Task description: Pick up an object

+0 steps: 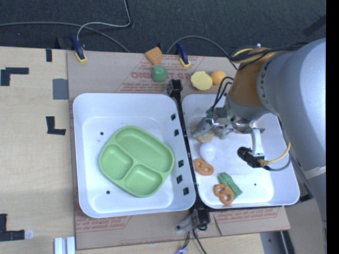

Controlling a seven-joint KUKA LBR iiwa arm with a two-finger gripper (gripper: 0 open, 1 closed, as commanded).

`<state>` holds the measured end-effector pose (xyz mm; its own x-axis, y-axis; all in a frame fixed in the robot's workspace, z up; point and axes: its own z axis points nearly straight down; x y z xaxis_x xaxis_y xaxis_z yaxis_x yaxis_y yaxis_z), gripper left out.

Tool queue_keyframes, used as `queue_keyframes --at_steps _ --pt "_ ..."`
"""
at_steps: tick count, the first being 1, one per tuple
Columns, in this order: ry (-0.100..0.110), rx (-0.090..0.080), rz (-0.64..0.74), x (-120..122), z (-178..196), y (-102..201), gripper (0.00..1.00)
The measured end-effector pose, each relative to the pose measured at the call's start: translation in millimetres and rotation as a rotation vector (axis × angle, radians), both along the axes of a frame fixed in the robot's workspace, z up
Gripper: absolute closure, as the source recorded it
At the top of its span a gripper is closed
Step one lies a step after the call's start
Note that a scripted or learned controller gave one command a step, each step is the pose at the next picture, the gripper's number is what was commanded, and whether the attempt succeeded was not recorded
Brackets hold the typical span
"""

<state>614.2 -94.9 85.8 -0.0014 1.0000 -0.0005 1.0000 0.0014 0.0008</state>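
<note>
My gripper (205,128) is low over the upper left part of the right bin (275,187), close to the divider. A small tan piece (205,138) lies directly under it, partly covered. Just below sits a white egg-shaped object (208,152). Further toward the front lie a brown pretzel (203,167), a green piece (231,184) and a second pretzel (224,194). I see nothing clearly held in the gripper.
The left bin (87,115) holds a green divided plate (136,160). Behind the bins, on the cardboard, lie an orange block (154,55), a green object (159,73), a yellow object (201,80) and a small orange ball (217,77). The arm's grey body (296,89) covers the right bin's back right.
</note>
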Motion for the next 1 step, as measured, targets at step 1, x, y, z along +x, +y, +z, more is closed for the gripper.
queue_keyframes --at_steps 1 --pt "-0.001 -0.001 0.000 0.1 9.5 -0.4 1.00"
